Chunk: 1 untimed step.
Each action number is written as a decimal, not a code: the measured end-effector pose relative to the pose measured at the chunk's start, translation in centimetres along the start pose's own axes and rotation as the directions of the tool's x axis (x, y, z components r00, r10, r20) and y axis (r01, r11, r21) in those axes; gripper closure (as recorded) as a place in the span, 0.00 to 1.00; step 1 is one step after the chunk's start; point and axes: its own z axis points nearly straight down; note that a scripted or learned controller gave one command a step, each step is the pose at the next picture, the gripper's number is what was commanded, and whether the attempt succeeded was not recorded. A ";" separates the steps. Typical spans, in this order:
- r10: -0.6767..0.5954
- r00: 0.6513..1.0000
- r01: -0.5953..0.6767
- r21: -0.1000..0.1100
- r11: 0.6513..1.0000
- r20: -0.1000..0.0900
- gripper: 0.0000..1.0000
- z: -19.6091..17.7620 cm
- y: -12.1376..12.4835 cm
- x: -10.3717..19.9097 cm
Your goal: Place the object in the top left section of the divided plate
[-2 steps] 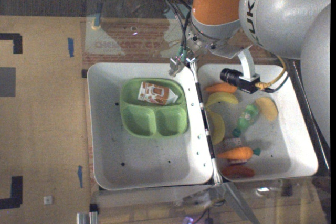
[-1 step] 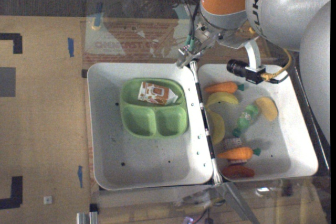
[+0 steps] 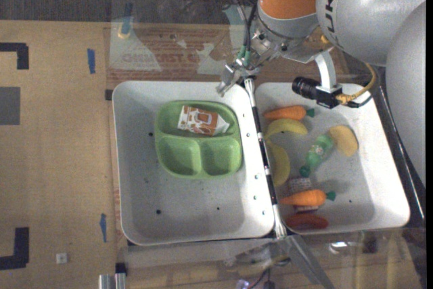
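Above the left bin's far-right corner, my gripper hangs, apparently holding nothing; the carton could slide across plate dividers if bumped.

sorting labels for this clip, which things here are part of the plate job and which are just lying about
Job: green divided plate, small carton lying in its top section, end effector.

Lying about, right bin: two carrots, bananas, green bottle.
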 end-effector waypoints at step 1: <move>-0.108 0.994 0.108 0.002 0.994 -0.003 0.00 7.9 1.1 3.2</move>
